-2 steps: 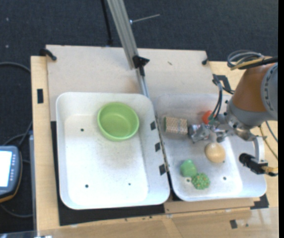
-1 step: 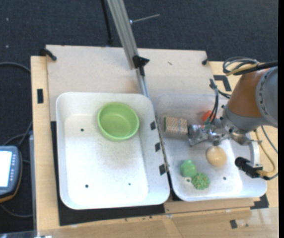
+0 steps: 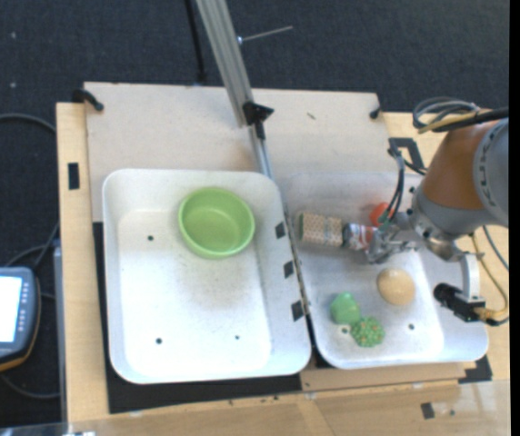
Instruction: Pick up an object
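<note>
Camera view. Landmark for all positions: the right bin (image 3: 424,339).

The arm (image 3: 455,184) is reaching in from the right edge, its orange band sitting above the far right part of the right bin. The gripper (image 3: 385,243) is hanging low over the middle of that bin, toward its far side. Whether it is set wide or narrow, I cannot tell; the wrist and cabling are masking that area. No object can be confirmed in its grasp.

Contents of the right bin:
- A bottle (image 3: 328,231) is lying on its side in the far left part of the bin, its cap end pointing at the gripper. Contact between the two cannot be judged.
- A small red object (image 3: 380,213) is showing just beyond the gripper, partly hidden; its kind is not readable.
- A tan ball (image 3: 395,287) is resting just nearer the camera than the gripper, close below it, apart from the bottle.
- A green ball (image 3: 344,308) is sitting in the near left part of the bin.
- A knobbly green object (image 3: 366,332) is lying just beside the green ball, on its near right side.

Left of the right bin, the left bin (image 3: 196,334) is standing edge to edge with it. A green bowl (image 3: 216,222) is standing upright in its far half.
</note>
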Robot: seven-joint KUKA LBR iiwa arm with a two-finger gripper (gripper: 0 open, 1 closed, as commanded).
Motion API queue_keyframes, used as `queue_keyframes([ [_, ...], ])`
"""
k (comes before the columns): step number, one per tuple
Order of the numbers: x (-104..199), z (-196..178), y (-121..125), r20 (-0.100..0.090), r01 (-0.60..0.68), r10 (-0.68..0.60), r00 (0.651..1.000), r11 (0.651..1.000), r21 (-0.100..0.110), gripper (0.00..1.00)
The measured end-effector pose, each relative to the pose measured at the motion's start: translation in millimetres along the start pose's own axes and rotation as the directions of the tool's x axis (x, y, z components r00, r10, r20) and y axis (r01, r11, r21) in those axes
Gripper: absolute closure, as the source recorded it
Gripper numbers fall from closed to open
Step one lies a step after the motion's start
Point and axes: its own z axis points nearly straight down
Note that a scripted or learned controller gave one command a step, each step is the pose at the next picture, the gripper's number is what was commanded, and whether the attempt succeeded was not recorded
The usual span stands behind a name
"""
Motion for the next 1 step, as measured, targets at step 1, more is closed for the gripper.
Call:
queue_keyframes([
  [1, -1.2, -46.1, 8.5, -0.001, 0.007, -0.007, 1.0, 1.0, -0.002, 1.0],
])
